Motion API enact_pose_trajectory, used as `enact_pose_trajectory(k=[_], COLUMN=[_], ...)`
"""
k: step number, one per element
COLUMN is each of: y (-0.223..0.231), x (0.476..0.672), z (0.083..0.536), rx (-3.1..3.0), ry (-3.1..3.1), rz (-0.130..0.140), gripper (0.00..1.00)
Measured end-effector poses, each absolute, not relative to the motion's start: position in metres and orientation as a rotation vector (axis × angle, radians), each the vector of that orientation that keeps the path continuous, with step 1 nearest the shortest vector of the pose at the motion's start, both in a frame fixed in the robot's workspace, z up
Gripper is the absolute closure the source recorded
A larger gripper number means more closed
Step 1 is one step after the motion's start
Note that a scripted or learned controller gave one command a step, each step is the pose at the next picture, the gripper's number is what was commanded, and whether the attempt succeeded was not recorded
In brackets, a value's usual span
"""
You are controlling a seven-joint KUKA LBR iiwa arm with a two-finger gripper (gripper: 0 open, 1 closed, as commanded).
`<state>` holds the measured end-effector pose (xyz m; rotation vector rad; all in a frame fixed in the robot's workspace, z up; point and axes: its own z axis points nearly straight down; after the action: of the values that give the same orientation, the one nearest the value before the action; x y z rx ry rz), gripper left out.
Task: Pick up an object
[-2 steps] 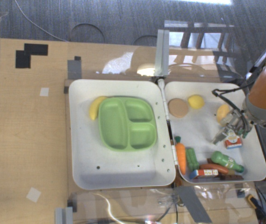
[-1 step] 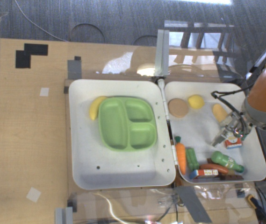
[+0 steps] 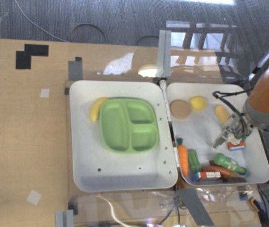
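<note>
Tabletop (image 3: 25,141): two white bins. Left bin (image 3: 84,174), well away from my fingers (image 3: 225,137): green divided plate (image 3: 127,125), banana (image 3: 96,108) touching it. Right bin (image 3: 262,169), beneath my fingers: carrot (image 3: 183,160), green bottle (image 3: 229,163), round biscuit (image 3: 180,109), lemon (image 3: 198,103); small carton (image 3: 236,145) just beside them. Fingers: open or closed, I cannot tell.

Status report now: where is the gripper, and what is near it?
Gripper low in right bin, nothing seen between fingers. Small red-white box right beside it. Green bottle close below.
</note>
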<state>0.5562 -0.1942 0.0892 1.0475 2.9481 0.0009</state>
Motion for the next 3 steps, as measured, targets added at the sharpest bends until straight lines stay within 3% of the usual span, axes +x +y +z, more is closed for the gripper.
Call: enact_pose_trajectory(k=[1, 2, 3], y=[-0.100, -0.128, -0.177], x=[0.570, 0.621, 0.578], z=[0.090, 0.088, 0.096], rx=[1.209, 1.386, 1.402], ry=[2.884, 2.807, 2.802], rz=[0.010, 0.005, -0.001], gripper=[0.00, 0.00, 0.00])
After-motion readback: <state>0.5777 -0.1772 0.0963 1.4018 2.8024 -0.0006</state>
